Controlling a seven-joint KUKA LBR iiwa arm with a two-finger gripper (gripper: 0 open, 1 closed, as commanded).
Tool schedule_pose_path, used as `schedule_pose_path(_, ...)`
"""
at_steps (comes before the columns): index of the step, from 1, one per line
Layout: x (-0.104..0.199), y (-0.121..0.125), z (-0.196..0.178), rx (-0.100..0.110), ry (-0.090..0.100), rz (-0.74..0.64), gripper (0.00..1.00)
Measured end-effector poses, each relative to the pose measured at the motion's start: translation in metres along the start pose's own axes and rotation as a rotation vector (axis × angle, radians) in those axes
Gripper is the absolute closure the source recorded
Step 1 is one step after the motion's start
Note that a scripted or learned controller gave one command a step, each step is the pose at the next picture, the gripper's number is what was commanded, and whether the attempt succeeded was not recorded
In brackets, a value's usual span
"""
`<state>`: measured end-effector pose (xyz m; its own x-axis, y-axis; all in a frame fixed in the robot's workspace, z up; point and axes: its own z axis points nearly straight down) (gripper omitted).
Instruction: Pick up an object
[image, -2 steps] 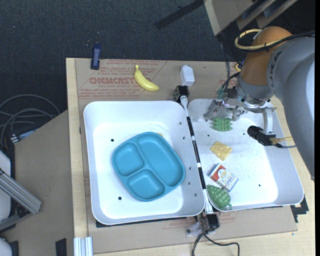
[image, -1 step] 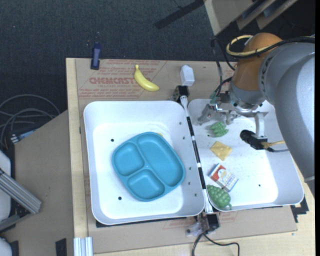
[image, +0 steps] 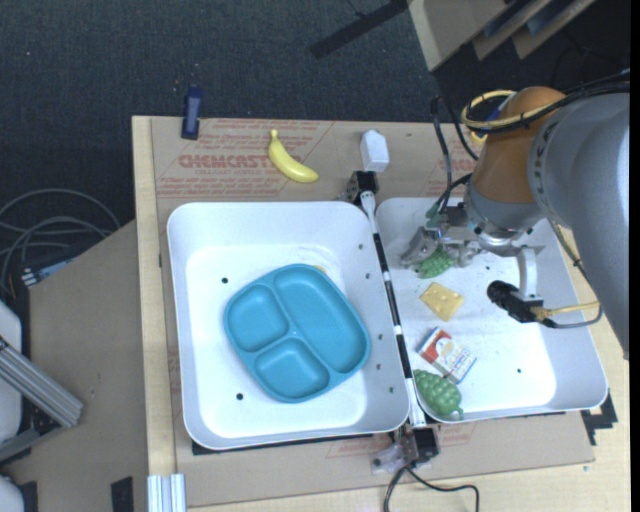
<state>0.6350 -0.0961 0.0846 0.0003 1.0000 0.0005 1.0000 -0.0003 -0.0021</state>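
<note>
Camera view: hand (image: 437, 248) low in the right bin (image: 560, 385), over a small green thing (image: 434, 266) — half hidden; open or closed, I cannot tell.

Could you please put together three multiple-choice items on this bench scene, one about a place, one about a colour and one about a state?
1. Where does the banana lie?
A. In the left bin
B. On the cardboard beyond the bins
C. In the right bin

2. What colour is the divided tray in the left bin?
A. Blue
B. Red
C. Yellow

3. How does the pincer stand to the green item at the far end of the right bin?
A. Far off, above the left bin
B. Outside both bins
C. Low, right at it

Answers:
1. B, since it rests on the printed cardboard past the left bin's far rim.
2. A, as its three compartments are all blue.
3. C, as the pincer sits directly at that item in the right bin.
</note>
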Motion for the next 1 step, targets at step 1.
schedule_pose_path(1,0.0001,0.0005,-0.0103,-0.002,-0.001,0.0,1.0)
